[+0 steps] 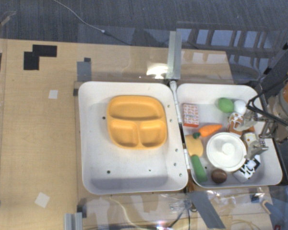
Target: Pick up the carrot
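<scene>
The carrot (210, 130) is a small orange cone lying in the right bin (264, 178), pointing left, between a red and white box (190, 115) and a white bowl (225, 150). The arm comes in from the right edge, and my gripper (254, 135) hangs over the right side of this bin, a little to the right of the carrot and apart from it. Nothing from the bin is seen lifted.
The right bin also holds a green lime (225, 104), a white egg (240, 106), a green cucumber (198, 166), a yellow piece (195, 147), a brown item (219, 176) and a small can (237, 122). A yellow divided plate (137, 121) lies in the left bin (93, 176).
</scene>
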